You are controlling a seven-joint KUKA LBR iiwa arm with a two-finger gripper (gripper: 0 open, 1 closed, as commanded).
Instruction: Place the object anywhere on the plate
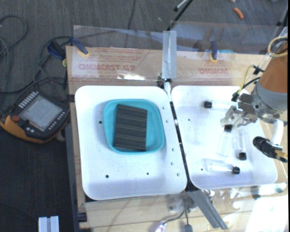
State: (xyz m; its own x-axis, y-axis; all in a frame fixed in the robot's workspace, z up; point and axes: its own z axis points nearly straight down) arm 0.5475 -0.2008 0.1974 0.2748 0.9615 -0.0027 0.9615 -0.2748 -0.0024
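Note:
A blue plate (156, 132) rests in the left white bin (92, 173). A dark grey ridged block (131, 127) lies flat on the middle of the plate. My gripper (235, 117) hangs low over the right part of the right bin (195, 129), far from the plate. Just below its tip lies a clear tube with a black cap (227, 127). I cannot see anything held in the gripper.
Several clear tubes with black caps lie in the right bin: one at the back (208, 104), one at the front (236, 169), one near the right wall (242, 155). A raised divider (176, 129) separates the bins. A teach pendant (36, 115) sits on the floor at the left.

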